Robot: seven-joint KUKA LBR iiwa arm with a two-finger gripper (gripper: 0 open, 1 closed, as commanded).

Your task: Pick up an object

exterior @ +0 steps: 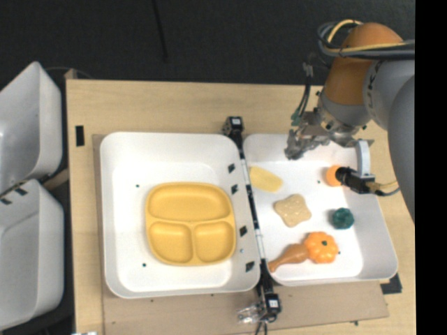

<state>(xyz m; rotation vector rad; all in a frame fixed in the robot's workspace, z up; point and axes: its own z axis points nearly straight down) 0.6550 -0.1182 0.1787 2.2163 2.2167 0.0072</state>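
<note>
We take the divider [246, 187] btw. the two bins as our landmark. Left of it, well apart, a yellow three-compartment plate [190, 222] lies in the left bin [119, 187]; not our concern.

Just right of the divider, top end, lies a pale yellow chip-like piece [265, 179]: thin, prob. light and stiff, hard to pinch flat. Further right and lower, a tan waffle-shaped cracker [292, 210], also flat. Below that, near the divider's lower end, an orange pumpkin w/ a long tan stem [311, 250]; we judge it the best target: rounded, chunky, prob. light plastic, slick, so grip across the body, not the stem. Further right sit a dark green small toy [342, 218] and a small orange ball [333, 176], which may roll.

The gripper [297, 147] hangs over the right bin's [377, 257] top edge, right of the divider, nothing btw. its fingers; open or closed, we can't tell. Objs. are spaced apart; the bin wall is the main obstruction.
</note>
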